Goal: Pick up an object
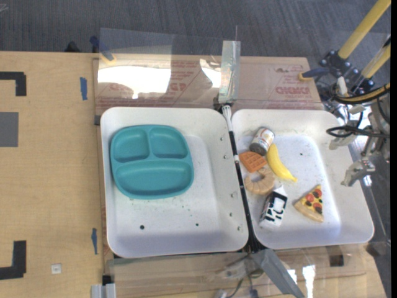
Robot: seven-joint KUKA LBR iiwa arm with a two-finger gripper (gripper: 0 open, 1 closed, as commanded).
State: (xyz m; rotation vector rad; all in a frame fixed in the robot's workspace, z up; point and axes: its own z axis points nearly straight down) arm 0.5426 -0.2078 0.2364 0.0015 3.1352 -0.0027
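Two white bins sit side by side on the worktop, and in the camera view we find every candidate for picking in the right bin. A small tin can lies near the divider, a toy banana just beside it, with a waffle piece and a ring-shaped pastry touching or nearly touching below. A black-and-white carton lies toward the near edge, and a toy pizza slice sits apart from the cluster, closer to the right wall.

The left bin carries a teal divided plate, well apart from the loose items.

The gripper hangs at the right rim of the right bin, above the wall and not over any object. We cannot tell how it is set; it is small and tangled with cables in this view, and we see nothing held by it.

We judge the pick not yet begun. The pizza slice looks the easiest target: nearest the gripper, with free space around it. The cluster by the divider is crowded, so a reach for the banana risks nudging the can or waffle, and the divider wall limits approach from that side.
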